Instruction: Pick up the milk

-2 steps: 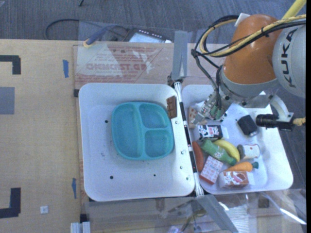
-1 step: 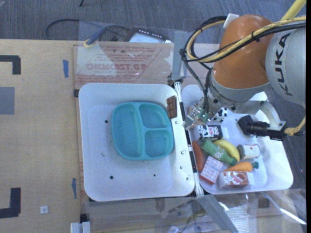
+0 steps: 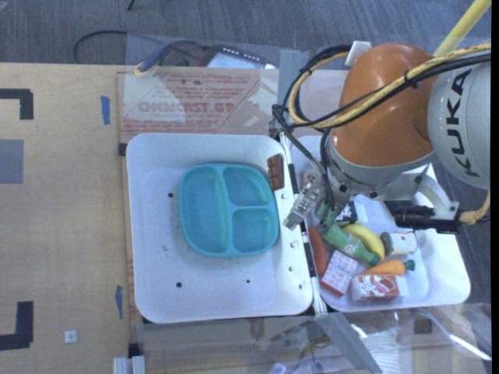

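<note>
A small white and red carton [image 3: 340,272], which looks like the milk, lies in the right bin [image 3: 452,287] near its front left corner. My gripper [image 3: 306,204] hangs over the wall between the two bins, up and to the left of the carton and apart from it. The grey and orange arm [image 3: 386,107] covers most of the right bin behind it. Nothing is visibly held.
A teal divided plate [image 3: 229,209] lies in the left bin [image 3: 156,279]. Around the carton lie a green bottle [image 3: 348,241], a banana [image 3: 366,236], a carrot [image 3: 386,268], a red and white packet [image 3: 377,287] and a small white item [image 3: 402,244].
</note>
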You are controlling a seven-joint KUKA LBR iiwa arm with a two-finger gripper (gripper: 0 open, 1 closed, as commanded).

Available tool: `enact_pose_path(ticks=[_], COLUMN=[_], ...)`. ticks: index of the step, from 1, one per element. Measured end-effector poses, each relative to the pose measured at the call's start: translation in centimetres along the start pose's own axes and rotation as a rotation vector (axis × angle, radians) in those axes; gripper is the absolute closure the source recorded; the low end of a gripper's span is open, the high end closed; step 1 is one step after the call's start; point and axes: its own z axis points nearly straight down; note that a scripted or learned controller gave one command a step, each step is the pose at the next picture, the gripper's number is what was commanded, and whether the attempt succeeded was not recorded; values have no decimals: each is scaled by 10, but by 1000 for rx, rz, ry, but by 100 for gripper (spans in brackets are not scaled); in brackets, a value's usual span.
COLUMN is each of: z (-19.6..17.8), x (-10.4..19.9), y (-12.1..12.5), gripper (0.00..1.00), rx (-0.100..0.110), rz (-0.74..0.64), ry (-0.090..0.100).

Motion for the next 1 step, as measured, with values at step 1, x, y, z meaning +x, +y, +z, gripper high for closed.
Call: enact_pose_path(ticks=[1], z=[-47], x=[29], y=[56], gripper=[100], rx=[-2], rz=[48], ry=[-2])
